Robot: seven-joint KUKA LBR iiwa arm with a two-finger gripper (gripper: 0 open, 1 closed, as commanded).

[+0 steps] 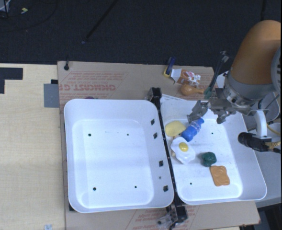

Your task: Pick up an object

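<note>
We take the small blue plastic bottle with a white cap end (192,129) as our landmark; it lies on its side in the right-hand shallow white bin (248,183), toward that bin's far left part.

Touching the bottle's left end: a pale yellow rounded lump, lemon-like (174,128). Just below the bottle: a flat white fried-egg toy with a yellow yolk (183,149). Below and right of the bottle, apart from it: a dark green rounded lump (208,158), and beyond that a flat orange toast-shaped piece (219,175). The left-hand shallow white bin (78,128) sits well left of the bottle.

The grey two-finger gripper (210,111) hangs just above and right of the bottle. Its two dark fingers stand spread apart, one near the bottle's upper end, the other out to the right. Nothing sits between them.

We judge the step in hand as the approach: nothing is lifted yet. The bottle looks the likeliest target. The next move, as we read it, calls for shifting left and down so the fingers straddle the bottle across its narrow width, then closing. The lemon-like lump pressed against it may crowd one finger.
</note>
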